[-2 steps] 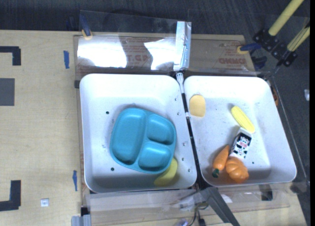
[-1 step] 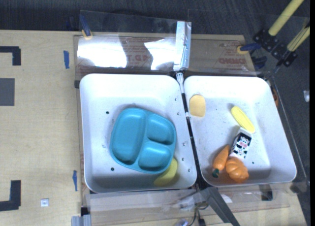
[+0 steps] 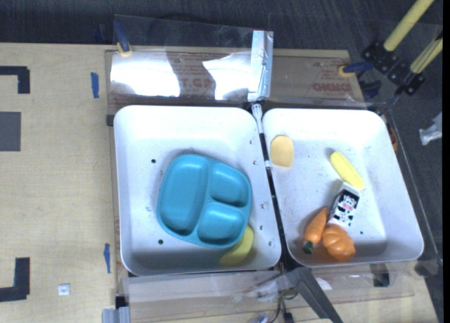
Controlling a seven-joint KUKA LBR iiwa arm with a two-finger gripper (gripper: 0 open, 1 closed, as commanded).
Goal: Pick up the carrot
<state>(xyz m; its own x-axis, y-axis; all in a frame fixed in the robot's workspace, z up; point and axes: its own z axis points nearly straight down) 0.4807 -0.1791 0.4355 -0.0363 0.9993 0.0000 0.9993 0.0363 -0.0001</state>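
1. In the right bin (image 3: 373,128), near its front edge, lies the carrot (image 3: 315,228): orange, stubby, green tip toward me, tilted.
2. It touches an orange pumpkin-like toy (image 3: 337,242); a cow-patterned carton (image 3: 344,209) sits just beside, a yellow corn cob (image 3: 346,169) and pale yellow piece (image 3: 282,150) farther back.
3. The left bin (image 3: 140,131) holds a blue divided plate (image 3: 204,199) and a yellow fruit (image 3: 241,246).
4. My tool's state? I cannot tell.

Arm's pose cannot be told here, wrist's angle likewise
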